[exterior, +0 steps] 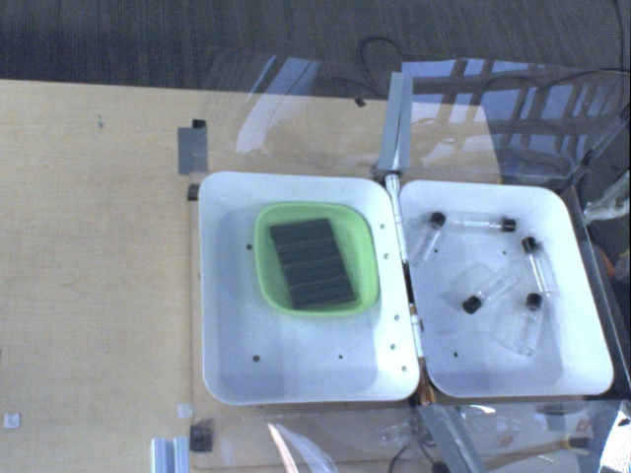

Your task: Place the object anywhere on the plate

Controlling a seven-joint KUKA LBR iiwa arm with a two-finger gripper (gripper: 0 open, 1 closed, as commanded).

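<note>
Green plate [367,264], left bin [222,294]. Dark ridged block [313,262] lies flat at the plate's middle, so it reads as already placed. Looks rigid and light, ribs give purchase; grip across its short sides. Clear black-capped vials [490,292] are scattered right of the plate, in the right bin [582,353]: likely light, smooth, prone to roll, breakable; grip mid-barrel

Two white bins [212,294], one green plate [363,264], one dark ridged block [312,262], five clear vials [471,223].
</note>
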